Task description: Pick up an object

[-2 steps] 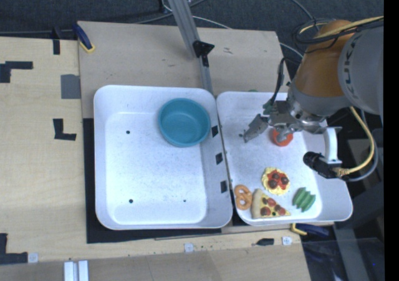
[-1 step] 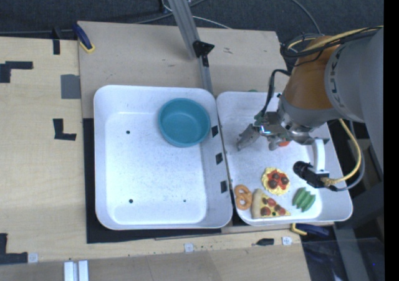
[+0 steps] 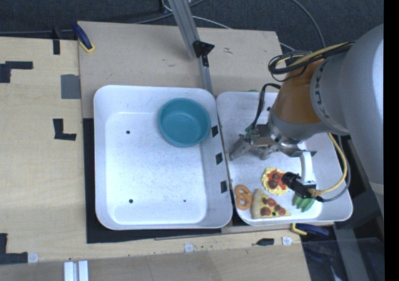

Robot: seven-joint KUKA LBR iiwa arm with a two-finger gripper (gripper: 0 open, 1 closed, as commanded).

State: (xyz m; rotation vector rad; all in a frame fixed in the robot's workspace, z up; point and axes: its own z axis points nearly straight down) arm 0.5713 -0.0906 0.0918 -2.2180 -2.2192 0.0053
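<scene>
A blue bowl (image 3: pixel 182 122) sits at the upper right of the left bin (image 3: pixel 103 161). In the right bin (image 3: pixel 333 211), several toy foods lie along the front: a brown pretzel (image 3: pixel 242 196), a pizza slice (image 3: pixel 267 206), a round yellow piece with red spots (image 3: pixel 274 180) and a small green piece (image 3: pixel 303 202). My gripper (image 3: pixel 239 148) hangs low over the left part of the right bin, close to the wall between the bins and just above the pretzel. Nothing shows in its grasp.
A slanted metal rod (image 3: pixel 187 21) runs down from the top to the bins' shared back edge. Cables (image 3: pixel 336 177) loop around the wrist over the right bin. The bins rest on a wooden bench (image 3: pixel 37 167).
</scene>
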